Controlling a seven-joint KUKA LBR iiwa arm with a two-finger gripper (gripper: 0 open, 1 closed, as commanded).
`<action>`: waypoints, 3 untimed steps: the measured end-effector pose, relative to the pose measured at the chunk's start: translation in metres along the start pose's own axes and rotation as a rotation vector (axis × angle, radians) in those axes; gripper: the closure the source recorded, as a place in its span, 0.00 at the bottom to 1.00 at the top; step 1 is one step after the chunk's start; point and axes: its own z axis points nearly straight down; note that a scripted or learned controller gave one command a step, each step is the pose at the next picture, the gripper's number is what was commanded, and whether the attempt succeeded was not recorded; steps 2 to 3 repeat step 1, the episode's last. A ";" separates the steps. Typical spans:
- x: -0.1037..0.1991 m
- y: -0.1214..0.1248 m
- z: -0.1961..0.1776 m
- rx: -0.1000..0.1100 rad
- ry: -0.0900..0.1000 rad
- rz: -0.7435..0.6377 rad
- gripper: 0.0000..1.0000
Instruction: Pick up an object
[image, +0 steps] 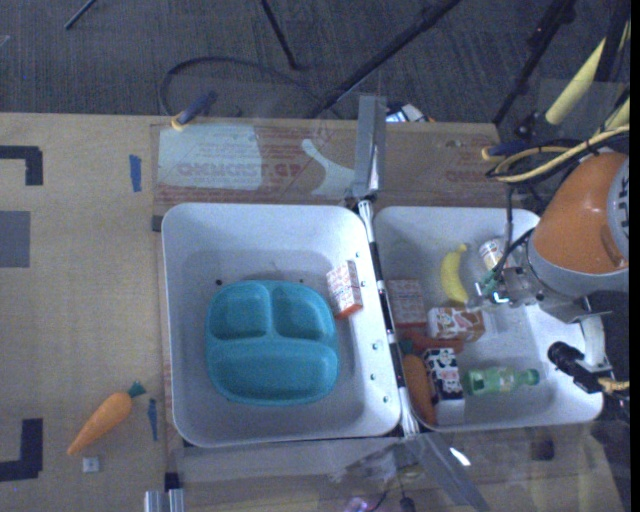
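Note:
The right bin (520, 222) holds a yellow banana (455, 276), a silvery can (490, 251), a pink-white box (405, 301), a brown-white carton (457, 322), a black-and-white carton (445, 373), a green bottle (500, 380) and an orange carrot-like piece (417, 386). My gripper (498, 284) hangs over the upper middle of that bin, just right of the banana and below the can. The orange-banded wrist (585, 225) covers the bin's right side. In the left bin (200, 240) lie a teal divided plate (270, 341) and a small red-white carton (344, 289).
A toy carrot (101, 421) lies on the bench left of the bins. A cardboard sheet (250, 165) lies behind the left bin. A metal divider (368, 150) runs between the bins. Cables and yellow tubing (560, 150) trail at the upper right.

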 end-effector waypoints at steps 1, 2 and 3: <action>0.073 0.019 -0.101 0.078 0.036 0.021 1.00; 0.073 0.019 -0.101 0.078 0.036 0.021 1.00; 0.073 0.019 -0.101 0.078 0.036 0.021 1.00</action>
